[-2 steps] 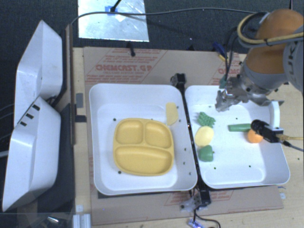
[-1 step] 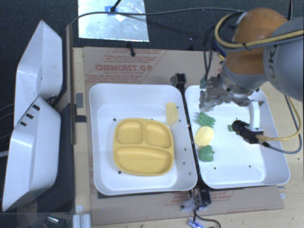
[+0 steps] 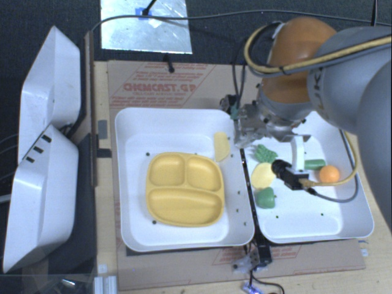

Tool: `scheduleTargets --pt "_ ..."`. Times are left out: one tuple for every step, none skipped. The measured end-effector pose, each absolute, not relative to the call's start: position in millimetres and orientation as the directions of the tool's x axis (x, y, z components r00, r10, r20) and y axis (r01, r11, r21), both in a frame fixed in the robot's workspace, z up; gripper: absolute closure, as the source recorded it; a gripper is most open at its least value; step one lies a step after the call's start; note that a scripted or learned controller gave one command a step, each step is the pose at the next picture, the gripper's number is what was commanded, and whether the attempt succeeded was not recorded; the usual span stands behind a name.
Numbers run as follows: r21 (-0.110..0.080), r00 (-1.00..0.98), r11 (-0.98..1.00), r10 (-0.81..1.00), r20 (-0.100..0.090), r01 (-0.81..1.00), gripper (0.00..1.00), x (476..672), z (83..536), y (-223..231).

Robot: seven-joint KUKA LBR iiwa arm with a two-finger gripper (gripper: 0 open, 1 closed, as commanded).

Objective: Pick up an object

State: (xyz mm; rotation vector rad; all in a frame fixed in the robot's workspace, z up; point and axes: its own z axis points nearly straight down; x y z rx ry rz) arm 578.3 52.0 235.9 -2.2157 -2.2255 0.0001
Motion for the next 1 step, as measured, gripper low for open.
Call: scheduleTargets --pt "0.0 -0.005 0.005 1.0 0.001 1.0 1.0 567.2 237.1 101.6"
